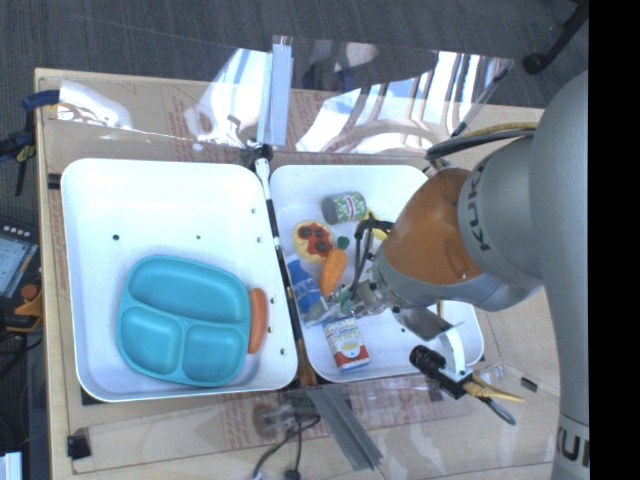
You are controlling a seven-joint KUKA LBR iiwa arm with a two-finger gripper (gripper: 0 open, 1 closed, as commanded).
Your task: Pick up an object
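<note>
bench (150, 108): tan top, carries both bins; clear plastic sheeting along its far edge.
arm (500, 218): grey with orange band, comes in from the right, covers the right half of the right bin.
left bin (150, 193): white, shallow; far half bare, lots of open floor there.
right bin (300, 183): white, shares the centre wall with the left bin; things crowded toward its left side, far left corner bare.
tray (185, 318): teal, three compartments, in near half of left bin, close to the near wall.
hot dog (257, 319): orange-brown, lies just beside the tray's right edge, near the centre wall.
blue packet (303, 290): along the right bin's left wall, just left of the hand.
carton (346, 343): small white and red box, near wall of right bin, open floor to its left.
pizza slice (314, 238): toy, mid right bin, touching the carrot.
carrot (334, 266): orange, tilted, just beside the hand.
can (345, 207): small green and white, on its side, far part of right bin, apart from the walls.
hand (352, 296): low over the cluster between carrot and carton; fingers hidden in clutter, state cannot be told.
</note>
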